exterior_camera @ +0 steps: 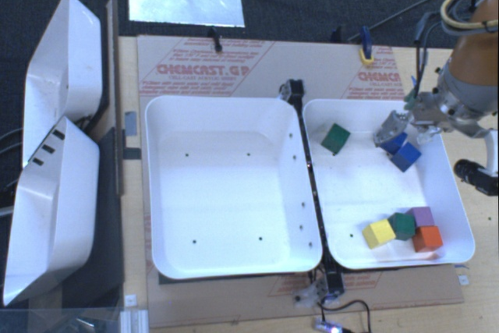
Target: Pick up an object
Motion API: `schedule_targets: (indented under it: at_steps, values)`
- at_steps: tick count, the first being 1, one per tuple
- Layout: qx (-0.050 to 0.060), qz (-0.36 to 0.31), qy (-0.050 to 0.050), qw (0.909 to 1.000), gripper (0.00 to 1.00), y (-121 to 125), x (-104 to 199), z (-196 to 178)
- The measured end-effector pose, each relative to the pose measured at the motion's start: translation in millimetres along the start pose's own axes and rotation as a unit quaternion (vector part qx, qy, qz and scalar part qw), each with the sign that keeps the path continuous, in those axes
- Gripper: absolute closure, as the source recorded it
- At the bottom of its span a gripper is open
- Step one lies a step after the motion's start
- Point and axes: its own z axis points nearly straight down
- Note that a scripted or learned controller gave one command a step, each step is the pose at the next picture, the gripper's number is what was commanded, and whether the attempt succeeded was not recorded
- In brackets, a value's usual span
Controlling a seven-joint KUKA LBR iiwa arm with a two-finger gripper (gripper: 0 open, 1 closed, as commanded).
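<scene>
I see matte cubes in the right bin (460, 234) — a blue block (402, 153) sits clamped between the gripper (395, 138) fingers near the far right wall. The arm slants in from the right, wrist low.

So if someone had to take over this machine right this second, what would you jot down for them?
Claw: low over the right bin, at a blue block; whether it grips the block is unclear.
Other blocks in that bin: a green one alone near the top left; yellow, dark green, purple and orange clustered at the bottom right.
Done: nothing clearly lifted.
Left: confirm a grasp and raise a block.
</scene>
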Motion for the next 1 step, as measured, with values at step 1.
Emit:
schedule_targets:
  at_steps: [1]
  values:
    - [0.005,0.001,0.001,1.0,0.0,-46.9,7.2,136.4]
